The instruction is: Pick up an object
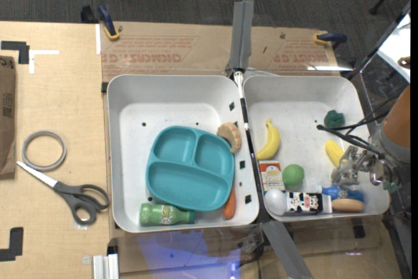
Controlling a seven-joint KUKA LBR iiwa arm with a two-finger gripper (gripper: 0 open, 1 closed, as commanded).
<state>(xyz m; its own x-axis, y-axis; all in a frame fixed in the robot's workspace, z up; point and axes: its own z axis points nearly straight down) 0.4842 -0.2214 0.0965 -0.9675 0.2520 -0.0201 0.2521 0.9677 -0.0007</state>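
- The gripper point(345, 171) hangs low at the right side of the right bin point(307, 91), its metal parts a tangle against the white floor; whether it is spread or pressed together I cannot tell, and nothing can be seen pinched in it.
- The nearest things to pick are a corn cob point(334, 152) just to its upper left, a small blue item point(342, 193) just below it, and a bread roll point(347, 205) touching that blue item along the front wall.
- Further left in the same bin lie a green ball point(293, 174), a banana point(268, 140), a black-and-white carton point(304, 203) and a dark green lump point(334, 118) near the back.
- The left bin point(163, 91) holds a teal tray point(191, 168), a green bottle point(164, 213) and a carrot point(229, 206).
- To do this step well, I would choose the corn cob, since it lies apart from its neighbours.
- Come straight down across its narrow width, and keep clear of the side wall.
- The blue item and roll look riskier: they crowd each other and the front wall.
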